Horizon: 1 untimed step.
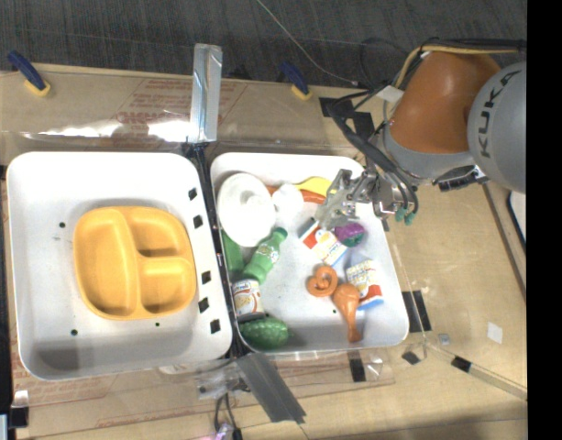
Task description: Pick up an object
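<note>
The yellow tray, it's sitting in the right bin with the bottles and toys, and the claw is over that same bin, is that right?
Not quite. The camera view shows the yellow tray in the left bin, by itself. The bottles and toys are in the right bin, and the claw is over that right bin.

At left of the frame you see the left bin (24, 246), smooth white plastic with a soft sheen, bearing a yellow divided tray (134, 261) of matt plastic. The right bin (391, 310) has the same finish. In it you find a green bottle (264, 257) of glossy plastic and a white bowl (244, 207), smooth and faintly shiny. The worktop (106, 94) looks like matt brown cardboard under clear glossy film. At upper right, your arm's orange band (436, 104) reads as glossy plastic; the fingers (340, 200) as bare dull metal.
</note>
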Each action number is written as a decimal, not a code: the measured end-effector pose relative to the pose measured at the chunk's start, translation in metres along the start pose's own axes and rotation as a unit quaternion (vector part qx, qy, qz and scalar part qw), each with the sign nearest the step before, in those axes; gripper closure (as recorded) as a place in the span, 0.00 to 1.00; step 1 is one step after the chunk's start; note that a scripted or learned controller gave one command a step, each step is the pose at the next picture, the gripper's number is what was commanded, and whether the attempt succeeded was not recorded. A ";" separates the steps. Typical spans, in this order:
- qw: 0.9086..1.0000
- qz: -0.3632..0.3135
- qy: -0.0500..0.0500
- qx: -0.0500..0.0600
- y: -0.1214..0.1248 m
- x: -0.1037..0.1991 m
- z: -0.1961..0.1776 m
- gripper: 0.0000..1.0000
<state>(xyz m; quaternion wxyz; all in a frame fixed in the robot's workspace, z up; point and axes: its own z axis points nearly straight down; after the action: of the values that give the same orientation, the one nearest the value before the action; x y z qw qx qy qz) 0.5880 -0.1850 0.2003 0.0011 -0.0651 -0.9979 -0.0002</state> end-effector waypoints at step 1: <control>1.000 0.000 -0.001 0.000 0.000 -0.001 -0.001 0.00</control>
<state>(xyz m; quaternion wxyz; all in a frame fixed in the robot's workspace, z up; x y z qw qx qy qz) 0.5886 -0.1850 0.2017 -0.0001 -0.0648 -0.9979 0.0001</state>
